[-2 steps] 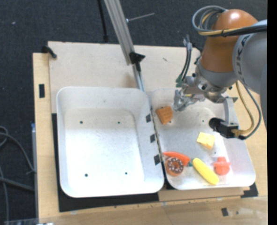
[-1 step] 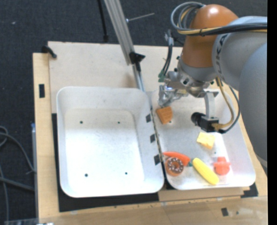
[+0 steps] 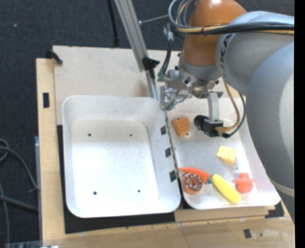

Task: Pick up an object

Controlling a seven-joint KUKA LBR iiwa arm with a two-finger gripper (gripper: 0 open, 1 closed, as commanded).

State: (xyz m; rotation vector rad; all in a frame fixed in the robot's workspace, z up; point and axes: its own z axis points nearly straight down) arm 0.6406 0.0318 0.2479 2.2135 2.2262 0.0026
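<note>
1. The gripper (image 3: 168, 100) hung over the far end of the rim shared by the left bin (image 3: 116, 159) and the right bin (image 3: 201, 151). Nothing showed in its grasp, and I could not tell whether it stood open or closed.
2. Every loose thing lay in the right bin. A brown block (image 3: 181, 126) sat in that bin's far left part, just near of the gripper and close beside the shared wall. It was well apart from the other things.
3. Being closest, the block looked the likeliest pick. It seemed a small toy piece: light, stiff, not fragile, with flat sides and probably little slip.
4. The best hold was likely across its two flat opposite faces, taken from above at mid-height. The wall side left little room, so closing along the wall rather than towards it seemed safer.
5. A yellow wedge (image 3: 226, 154) lay further right. A donut (image 3: 192, 182), a banana (image 3: 226, 188) and a red piece (image 3: 244, 184) lay along the near edge.
6. These looked harder: the wedge sloped, the banana was rounded and might roll, and the donut lay against the near left corner.
</note>
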